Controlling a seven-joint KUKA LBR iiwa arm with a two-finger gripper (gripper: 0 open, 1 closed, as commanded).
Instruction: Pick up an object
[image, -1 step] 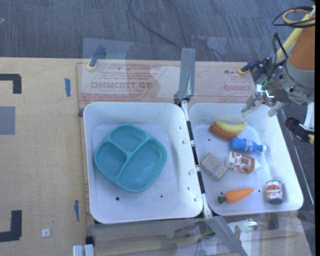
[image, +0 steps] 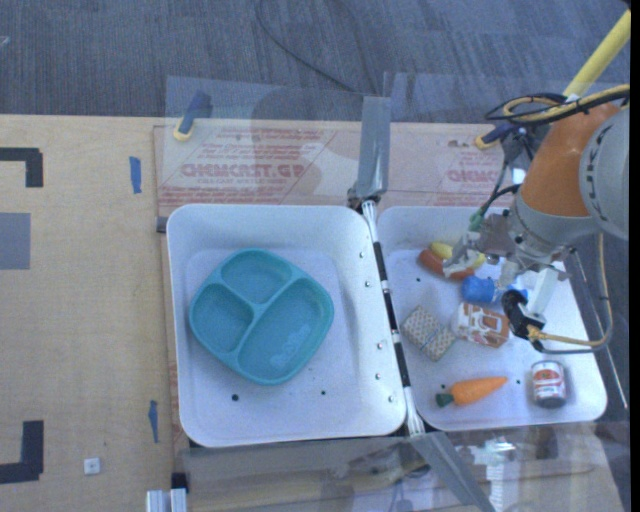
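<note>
Orange shows twice in the right bin (image: 590, 395): in the band above the arm's wrist and in the toy carrot (image: 472, 390) lying near the bin's near edge. The gripper (image: 500, 262) sits low over the far part of that bin, just beside a cluster of small things: a red and yellow piece (image: 440, 258) at the far left of the cluster, a small blue object (image: 479, 291) just nearer, and a white and orange packet (image: 483, 324) nearer again. I cannot tell whether the gripper is spread or closed (the wrist and cabling hide it), and nothing is visibly held.

A speckled block (image: 428, 332) lies to the left of the packet, and a small red-labelled can (image: 547, 383) stands at the near right. The left bin (image: 190, 400) holds a teal divided plate (image: 262, 315).

This reads as the approach or grasp-attempt step, with no object lifted yet. The next move likely calls for settling on one item, probably the blue object or the red and yellow piece, closing squarely on it, then rising straight up without dragging its close neighbours.
</note>
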